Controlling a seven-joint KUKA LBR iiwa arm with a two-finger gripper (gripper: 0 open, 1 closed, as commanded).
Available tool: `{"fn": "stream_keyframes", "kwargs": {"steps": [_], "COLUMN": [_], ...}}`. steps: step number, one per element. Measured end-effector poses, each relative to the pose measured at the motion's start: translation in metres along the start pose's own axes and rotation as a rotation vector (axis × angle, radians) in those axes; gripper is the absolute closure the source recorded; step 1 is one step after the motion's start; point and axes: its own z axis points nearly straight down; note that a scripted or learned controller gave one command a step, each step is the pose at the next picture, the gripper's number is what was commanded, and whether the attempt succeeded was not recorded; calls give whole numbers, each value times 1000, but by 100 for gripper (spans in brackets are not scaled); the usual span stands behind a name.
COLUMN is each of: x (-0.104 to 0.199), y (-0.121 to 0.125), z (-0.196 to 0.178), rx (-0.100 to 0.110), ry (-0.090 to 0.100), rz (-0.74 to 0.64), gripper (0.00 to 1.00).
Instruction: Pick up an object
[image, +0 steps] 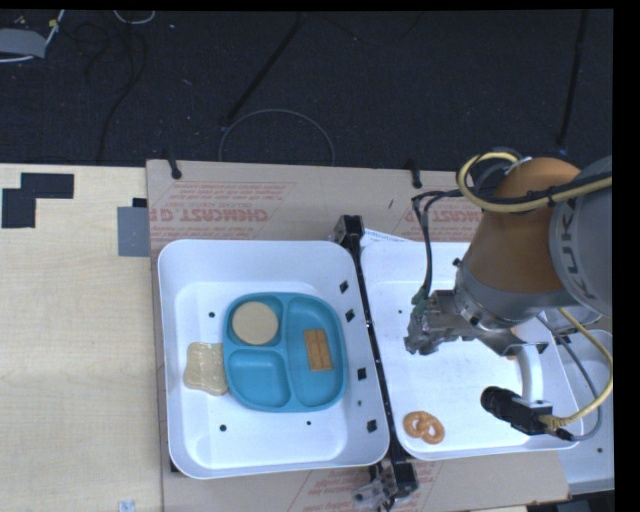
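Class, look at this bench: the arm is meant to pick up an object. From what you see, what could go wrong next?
1. The claw hangs over bare floor in the right bin; closing here would likely grab nothing.
2. The pretzel lies close to the bin's near rim, so a descent there might hit the wall.
3. The other food sits in the blue tray, across the divider.

The grey arm (575, 250) reaches in from the right, its orange band (515, 225) bulging above the wrist (yellow and black cables looping around it), the end effector (422, 335) pointing down and leftward.
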Motion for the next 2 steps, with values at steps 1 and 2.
{"fn": "stream_keyframes", "kwargs": {"steps": [1, 2], "x": [54, 111], "y": [5, 11], "z": [8, 9], "rx": [2, 2], "ry": [-2, -1], "rz": [2, 0], "gripper": [100, 100]}}
